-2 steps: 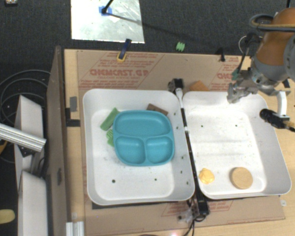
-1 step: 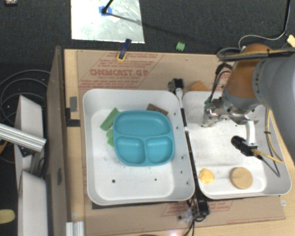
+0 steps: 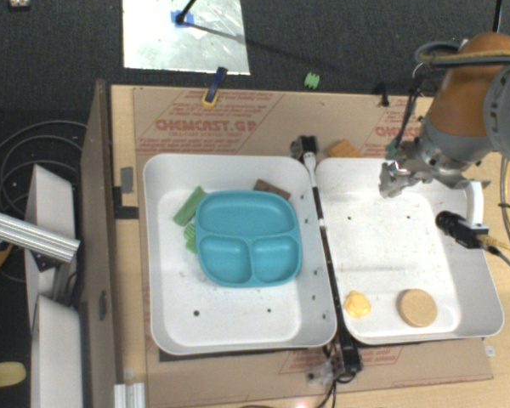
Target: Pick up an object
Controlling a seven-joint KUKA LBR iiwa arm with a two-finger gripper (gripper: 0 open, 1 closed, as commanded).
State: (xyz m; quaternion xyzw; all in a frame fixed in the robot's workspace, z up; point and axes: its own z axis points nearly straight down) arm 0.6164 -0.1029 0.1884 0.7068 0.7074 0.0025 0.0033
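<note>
Over the right bin (image 3: 382,253), my gripper (image 3: 393,179) hangs at the far end, close to the back wall, while my arm (image 3: 469,100) reaches in across the rim from the right. From this high, slanted angle I cannot tell how far my jaws are parted, or whether they have hold of anything. The likeliest picks lie at the opposite, near end of the same bin: a yellow lump (image 3: 356,303) by the divider and a tan disc (image 3: 417,307) just beside it, the two apart from each other and both well apart from me. Each sits flat on bare white floor with room around it, which I judge makes for an easy descent from above. The disc looks low and wide, so a grip across its edge may slip; the lump looks small enough to close on. The left bin (image 3: 238,325) is a harder case: a blue tray (image 3: 246,236) lies across its middle, with a green piece (image 3: 188,205) showing at its left edge and a brown piece (image 3: 272,188) at its far edge, both seemingly tucked partly under it. An orange block (image 3: 343,150) rests outside the bins, behind the divider, and is not for me. The pick is, by my reckoning, not yet made; the next step would be to cross toward the near end and come down.
</note>
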